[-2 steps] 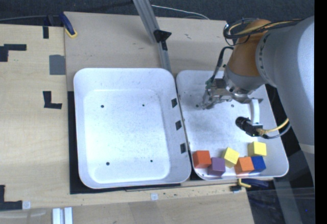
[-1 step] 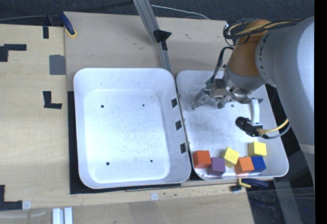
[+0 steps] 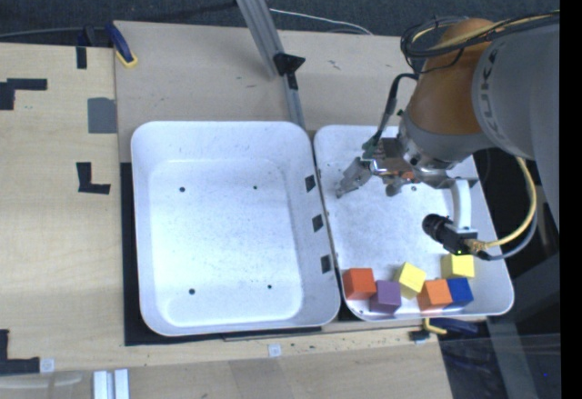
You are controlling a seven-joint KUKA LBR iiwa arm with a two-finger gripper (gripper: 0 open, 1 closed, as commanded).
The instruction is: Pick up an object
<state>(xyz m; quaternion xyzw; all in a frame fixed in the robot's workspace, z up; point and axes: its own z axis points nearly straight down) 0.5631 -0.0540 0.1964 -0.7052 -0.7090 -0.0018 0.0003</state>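
The wooden bench (image 3: 55, 206) is carrying two shallow, glossy white plastic bins; the left bin (image 3: 227, 138) is lying beside the right bin (image 3: 341, 234). The grey arm (image 3: 509, 79) is hanging its jaws (image 3: 364, 172) over the right bin's far part; their state cannot be told. Small coloured blocks are sitting along its near edge, the orange block (image 3: 359, 282) leftmost: probably light, stiff and matte, best pinched across opposite flat faces.

Wooden bench (image 3: 55, 197) carries two white bins side by side, left bin (image 3: 155, 234) and right bin (image 3: 496, 297), plus black tape marks (image 3: 88, 177).
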